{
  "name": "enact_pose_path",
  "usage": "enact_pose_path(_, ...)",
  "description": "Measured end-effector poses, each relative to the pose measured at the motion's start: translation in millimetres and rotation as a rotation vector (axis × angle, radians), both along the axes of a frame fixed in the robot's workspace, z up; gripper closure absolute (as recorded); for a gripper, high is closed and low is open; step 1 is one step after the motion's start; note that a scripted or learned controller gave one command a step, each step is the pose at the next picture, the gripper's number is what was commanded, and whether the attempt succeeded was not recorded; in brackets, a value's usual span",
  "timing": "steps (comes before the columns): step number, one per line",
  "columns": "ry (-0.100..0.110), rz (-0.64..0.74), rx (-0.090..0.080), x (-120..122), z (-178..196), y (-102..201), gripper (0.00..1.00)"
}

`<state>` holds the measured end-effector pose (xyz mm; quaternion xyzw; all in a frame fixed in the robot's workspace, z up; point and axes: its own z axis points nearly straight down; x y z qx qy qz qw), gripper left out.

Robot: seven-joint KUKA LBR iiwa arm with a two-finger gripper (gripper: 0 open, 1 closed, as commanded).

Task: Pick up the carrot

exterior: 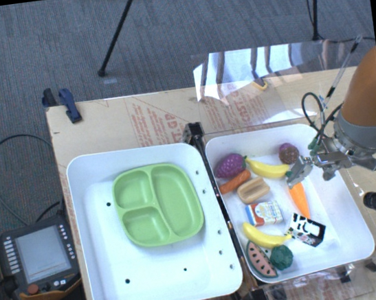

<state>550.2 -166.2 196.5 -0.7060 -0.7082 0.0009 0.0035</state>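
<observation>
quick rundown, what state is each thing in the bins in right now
carrot: lying in the right bin, below the gripper, not held
second carrot: lying beside the grapes
green plate: flat in the left bin
two bananas: lying loose
watermelon slice: flat

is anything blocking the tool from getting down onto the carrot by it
Nothing visible does. The tool hovers just above the upper end of the carrot in the right bin, with only bare bin floor beside the carrot; the banana lies off to its left.

Dark grey carpet floor (14,52) surrounds a cardboard-topped bench (135,118); tripod legs (119,27) behind.
</observation>
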Motion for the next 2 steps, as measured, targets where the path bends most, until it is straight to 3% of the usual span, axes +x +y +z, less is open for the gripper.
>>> enact_pose_path(1, -0.006, 0.068, 0.0, 37.3, -111.2, -26.1, 0.0)
enact_pose_path(2, -0.003, 0.067, 0.001, 37.1, -102.2, -26.2, 1.0)
